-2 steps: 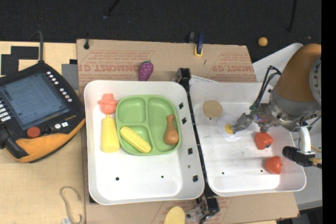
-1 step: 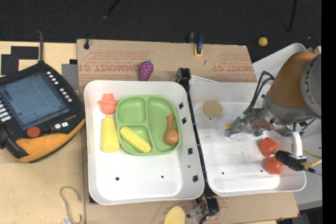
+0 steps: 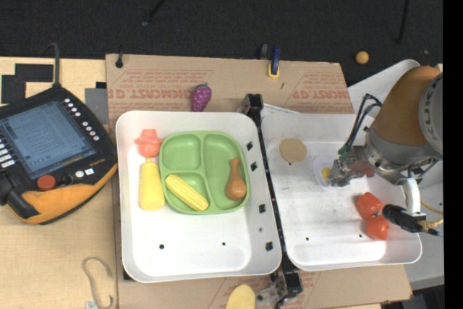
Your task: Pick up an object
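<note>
Gripper [image 3: 338, 174] is low in the right bin [image 3: 318, 242], seemingly reaching for a small yellow piece [image 3: 326, 173]; finger state unclear, so next comes a clean close and lift.

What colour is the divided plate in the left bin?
Light green; the divided plate shows clearly in the camera view, inside the left bin.

Dark carpet floor [image 3: 217, 3] with cables lies behind the cardboard-covered bench [image 3: 231, 83].
</note>
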Robot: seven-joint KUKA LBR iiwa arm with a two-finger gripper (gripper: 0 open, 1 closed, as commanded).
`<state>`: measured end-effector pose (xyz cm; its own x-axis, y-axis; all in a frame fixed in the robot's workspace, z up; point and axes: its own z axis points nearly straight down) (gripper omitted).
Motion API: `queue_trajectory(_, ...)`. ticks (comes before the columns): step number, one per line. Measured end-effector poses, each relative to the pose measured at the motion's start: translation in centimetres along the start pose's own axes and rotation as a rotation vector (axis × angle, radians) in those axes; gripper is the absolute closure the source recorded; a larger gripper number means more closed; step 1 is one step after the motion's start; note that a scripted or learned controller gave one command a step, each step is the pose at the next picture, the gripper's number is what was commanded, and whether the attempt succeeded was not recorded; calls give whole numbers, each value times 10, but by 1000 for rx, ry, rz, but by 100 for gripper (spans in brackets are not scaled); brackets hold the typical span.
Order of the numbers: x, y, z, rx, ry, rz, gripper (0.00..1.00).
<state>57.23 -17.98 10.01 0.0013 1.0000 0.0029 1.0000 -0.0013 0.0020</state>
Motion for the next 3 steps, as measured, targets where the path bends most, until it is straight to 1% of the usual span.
queue_trajectory(1,0,9,-59,-1,-4,0,100)
queue_trajectory(2,5,16,-107,-2,-3,-2,100)
queue_trajectory(3,4,16,-128,1,-3,-1,100)
